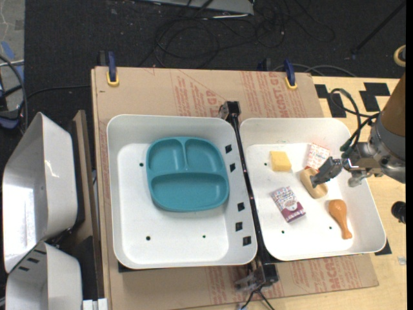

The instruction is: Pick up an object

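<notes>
Gripper (327, 172) is hovering right over the tan bread-shaped piece (314, 185) in the right white bin (368, 202), near the yellow block (280, 161), though honestly can't tell its grip state.

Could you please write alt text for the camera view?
A grey arm's gripper hangs low over a tan object in the right bin, among a yellow block, purple packet and orange drumstick. The left bin holds a teal divided plate.
</notes>
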Action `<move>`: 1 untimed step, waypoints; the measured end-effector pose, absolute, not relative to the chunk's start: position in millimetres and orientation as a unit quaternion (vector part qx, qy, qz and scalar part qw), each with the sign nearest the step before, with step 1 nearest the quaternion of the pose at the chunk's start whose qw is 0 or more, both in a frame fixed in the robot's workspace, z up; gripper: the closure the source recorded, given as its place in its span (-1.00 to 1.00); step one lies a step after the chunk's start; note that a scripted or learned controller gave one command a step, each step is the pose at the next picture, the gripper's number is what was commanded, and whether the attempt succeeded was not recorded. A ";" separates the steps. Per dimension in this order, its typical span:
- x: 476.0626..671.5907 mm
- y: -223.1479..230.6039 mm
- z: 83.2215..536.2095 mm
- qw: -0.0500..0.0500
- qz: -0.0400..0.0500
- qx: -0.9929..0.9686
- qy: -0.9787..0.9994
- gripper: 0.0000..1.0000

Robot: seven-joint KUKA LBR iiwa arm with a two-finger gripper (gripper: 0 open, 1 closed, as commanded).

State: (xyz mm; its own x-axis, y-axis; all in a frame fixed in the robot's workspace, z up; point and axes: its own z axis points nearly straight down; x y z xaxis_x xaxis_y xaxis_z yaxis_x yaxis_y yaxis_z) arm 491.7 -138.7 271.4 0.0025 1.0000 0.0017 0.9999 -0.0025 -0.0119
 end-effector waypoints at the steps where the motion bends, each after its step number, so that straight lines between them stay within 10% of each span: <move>1: 493.7 -138.2 277.0 0.000 0.000 -0.707 -0.707 -1.00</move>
